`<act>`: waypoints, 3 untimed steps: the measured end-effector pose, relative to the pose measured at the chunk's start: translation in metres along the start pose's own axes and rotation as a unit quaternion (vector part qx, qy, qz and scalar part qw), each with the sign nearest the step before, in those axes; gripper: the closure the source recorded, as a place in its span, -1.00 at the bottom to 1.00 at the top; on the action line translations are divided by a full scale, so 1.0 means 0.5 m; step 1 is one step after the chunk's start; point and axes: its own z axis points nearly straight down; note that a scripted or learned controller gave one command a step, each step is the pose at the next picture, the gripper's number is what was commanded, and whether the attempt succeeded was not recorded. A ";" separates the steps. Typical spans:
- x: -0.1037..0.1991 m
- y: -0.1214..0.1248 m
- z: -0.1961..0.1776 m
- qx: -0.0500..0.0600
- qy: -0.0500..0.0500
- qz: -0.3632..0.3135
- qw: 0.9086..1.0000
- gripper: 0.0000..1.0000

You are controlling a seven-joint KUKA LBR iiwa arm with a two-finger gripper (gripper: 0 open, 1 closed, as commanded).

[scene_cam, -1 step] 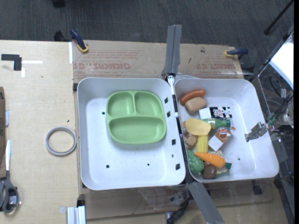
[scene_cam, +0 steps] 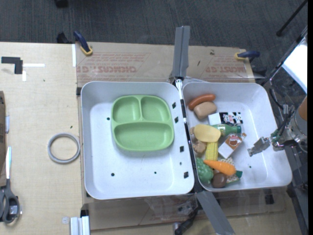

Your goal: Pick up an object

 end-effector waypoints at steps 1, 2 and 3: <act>0.158 0.043 0.131 0.000 0.000 0.025 1.000 -1.00; 0.201 0.137 0.129 -0.001 -0.001 -0.074 0.997 -1.00; 0.272 0.149 -0.069 -0.001 -0.001 -0.030 1.000 -1.00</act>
